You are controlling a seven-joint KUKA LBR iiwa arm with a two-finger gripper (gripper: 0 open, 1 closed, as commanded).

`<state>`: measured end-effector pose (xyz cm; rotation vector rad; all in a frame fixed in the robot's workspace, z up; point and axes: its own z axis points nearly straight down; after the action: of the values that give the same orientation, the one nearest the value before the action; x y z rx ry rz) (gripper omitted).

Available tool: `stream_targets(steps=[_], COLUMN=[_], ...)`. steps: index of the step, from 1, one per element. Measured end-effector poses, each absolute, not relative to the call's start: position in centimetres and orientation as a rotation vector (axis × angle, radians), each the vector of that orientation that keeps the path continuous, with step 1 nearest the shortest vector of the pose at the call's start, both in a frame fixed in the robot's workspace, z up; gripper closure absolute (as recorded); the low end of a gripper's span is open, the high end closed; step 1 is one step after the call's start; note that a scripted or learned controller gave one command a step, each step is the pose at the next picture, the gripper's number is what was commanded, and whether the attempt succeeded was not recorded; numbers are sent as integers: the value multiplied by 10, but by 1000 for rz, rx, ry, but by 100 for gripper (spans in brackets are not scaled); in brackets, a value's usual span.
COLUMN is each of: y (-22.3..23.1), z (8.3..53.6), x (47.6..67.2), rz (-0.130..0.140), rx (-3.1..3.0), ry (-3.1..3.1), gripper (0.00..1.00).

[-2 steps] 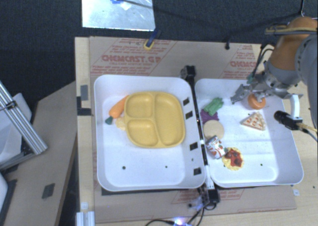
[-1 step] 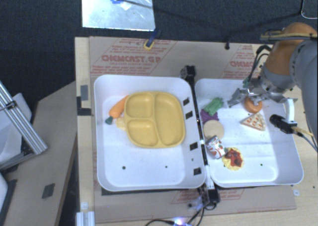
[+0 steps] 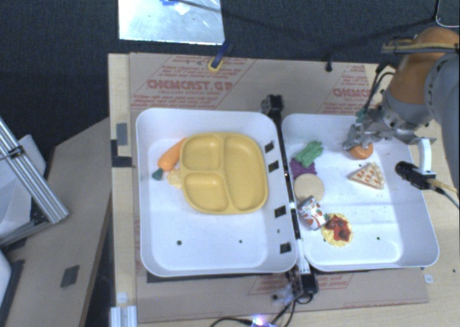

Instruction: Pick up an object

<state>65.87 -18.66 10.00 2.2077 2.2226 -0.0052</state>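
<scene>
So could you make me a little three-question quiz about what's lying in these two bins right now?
1. True or false: the yellow divided plate lies in the right bin.
2. Which thing is the gripper directly over? A) pizza slice B) small orange object C) toy carrot
3. Fill in: the carrot lies against the plate's ____ edge in the camera view.

Key
1. False; it lies in the left bin.
2. B; whether it is gripped cannot be told.
3. Left.
</scene>
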Motion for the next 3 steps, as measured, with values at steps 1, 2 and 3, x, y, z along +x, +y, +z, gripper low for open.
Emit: stream_targets(steps=[1, 2, 3], y=[-188, -188, -139], z=[165, 221, 212], x=[662, 664, 653], rz=[7, 7, 3], rx=[2212, 2210, 2212], ry=[2221, 2222, 2231], gripper=[100, 100, 100])
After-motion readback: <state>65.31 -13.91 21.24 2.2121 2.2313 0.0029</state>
